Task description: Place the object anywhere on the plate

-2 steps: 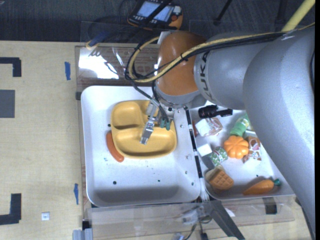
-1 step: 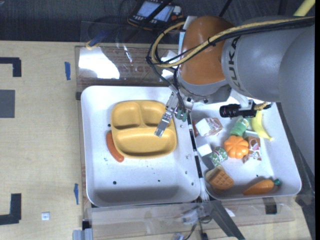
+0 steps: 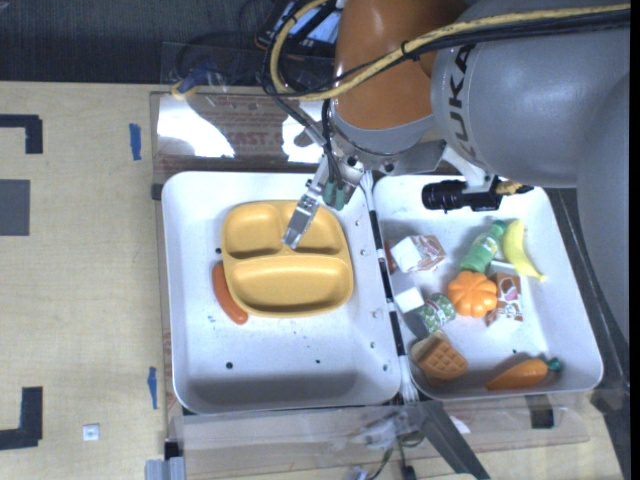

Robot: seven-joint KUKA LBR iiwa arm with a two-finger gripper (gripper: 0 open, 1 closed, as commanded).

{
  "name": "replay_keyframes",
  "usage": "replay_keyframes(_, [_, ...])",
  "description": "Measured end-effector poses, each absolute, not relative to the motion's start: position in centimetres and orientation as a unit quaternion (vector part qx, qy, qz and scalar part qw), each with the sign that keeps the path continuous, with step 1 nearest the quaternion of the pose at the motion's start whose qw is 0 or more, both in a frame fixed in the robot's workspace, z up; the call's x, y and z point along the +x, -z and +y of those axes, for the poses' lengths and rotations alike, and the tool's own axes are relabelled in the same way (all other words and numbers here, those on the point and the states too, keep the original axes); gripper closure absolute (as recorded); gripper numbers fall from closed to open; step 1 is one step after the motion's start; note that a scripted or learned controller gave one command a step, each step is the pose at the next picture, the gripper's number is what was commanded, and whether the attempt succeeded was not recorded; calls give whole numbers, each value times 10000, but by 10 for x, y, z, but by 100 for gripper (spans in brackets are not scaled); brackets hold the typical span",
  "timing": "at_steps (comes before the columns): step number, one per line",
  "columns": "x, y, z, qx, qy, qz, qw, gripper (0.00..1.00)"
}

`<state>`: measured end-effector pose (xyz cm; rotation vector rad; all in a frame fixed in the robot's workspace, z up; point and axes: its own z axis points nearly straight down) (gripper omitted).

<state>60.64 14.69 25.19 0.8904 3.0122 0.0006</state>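
A yellow divided plate (image 3: 285, 278) lies in the left bin (image 3: 280, 378), toward its back. My gripper (image 3: 298, 226) hangs over the plate's back right compartment, reaching down from the grey and orange arm above it. I see nothing clearly held in it. An orange-red sausage (image 3: 228, 296) lies on the bin floor against the plate's left edge, outside the plate.
The right bin (image 3: 570, 318) holds several toy foods: a white carton (image 3: 418, 253), a green bottle (image 3: 483, 248), a banana (image 3: 520, 248), an orange pumpkin (image 3: 472, 293), a waffle (image 3: 440, 358) and a carrot (image 3: 520, 371). The arm's bulk covers the back of both bins.
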Motion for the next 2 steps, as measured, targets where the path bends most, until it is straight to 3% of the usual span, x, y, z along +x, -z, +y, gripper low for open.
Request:
replay_keyframes(1, [607, -260, 148, 2830, -1, 9591, 12, 100])
replay_keyframes(2, [655, -258, 190, 2947, 0, 9556, 4, 100])
